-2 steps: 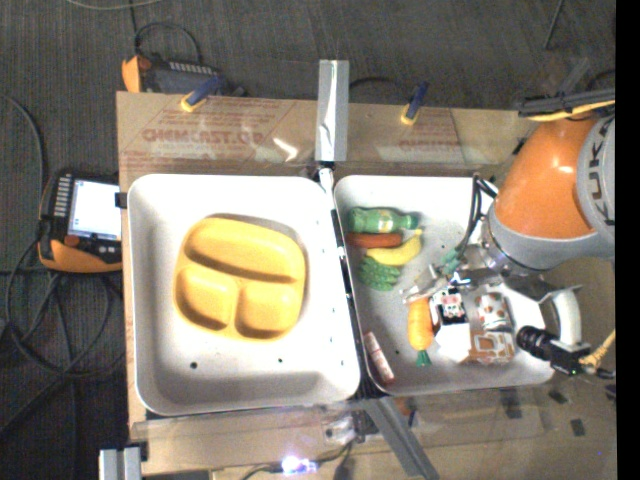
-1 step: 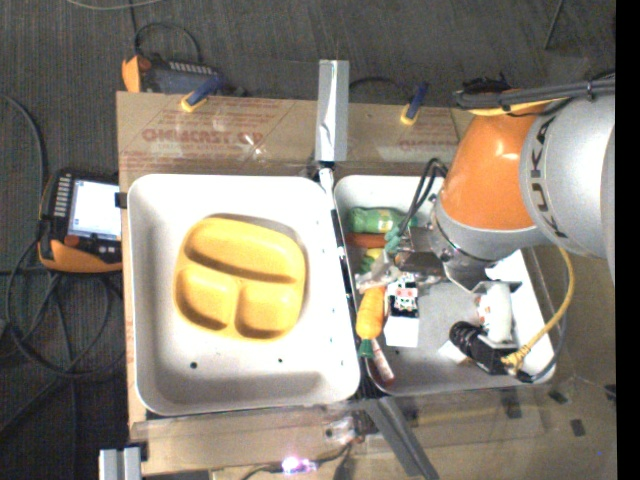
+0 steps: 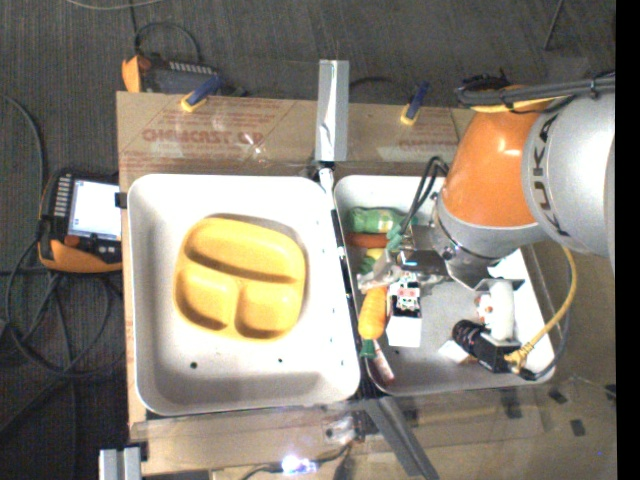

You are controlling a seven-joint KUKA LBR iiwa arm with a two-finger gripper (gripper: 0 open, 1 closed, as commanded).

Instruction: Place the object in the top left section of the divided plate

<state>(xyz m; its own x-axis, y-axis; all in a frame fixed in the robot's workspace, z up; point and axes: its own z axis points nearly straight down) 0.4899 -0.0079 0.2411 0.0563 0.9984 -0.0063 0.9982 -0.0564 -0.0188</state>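
So far none of the placement is done, as I read it; the run looks to be at the pick stage.

Arm (image 3: 540, 188): grey and orange, enters from 3 o'clock, bulk hangs over the 12 o'clock half of the right bin (image 3: 445, 373).

Left bin (image 3: 150, 368): carries the yellow divided plate (image 3: 245, 273) near its centre. Every compartment shows bare yellow. Layout is one long compartment across the 12 o'clock side and two shorter ones at 7 and 5 o'clock. I take the target to be the 10 o'clock end of the plate. That is a judgement, since the plate sits slightly turned.

Right bin, along its 9 o'clock wall, holds a cluster:
- green item (image 3: 378, 218) at the 12 o'clock end
- red-orange item (image 3: 368, 240) just beside it at 6 o'clock
- cob-shaped item (image 3: 372, 313), yellow-orange, further toward 6 o'clock
- white card-like piece (image 3: 404, 333) just beside the cob at 3 o'clock

Gripper (image 3: 405, 286): low over the cluster. I cannot tell whether it is open or closed, as the wrist housing covers it. Nothing is visibly gripped.

Task's thing: the task sentence does not name it, and all the candidates lie in the right bin. The cob-shaped item is the likeliest. It sits just beside the gripper at 8 o'clock, and I cannot tell whether they touch.

Left to do:
- secure a grasp and lift
- carry toward 9 o'clock over the walls between the bins
- lower into the target compartment and release
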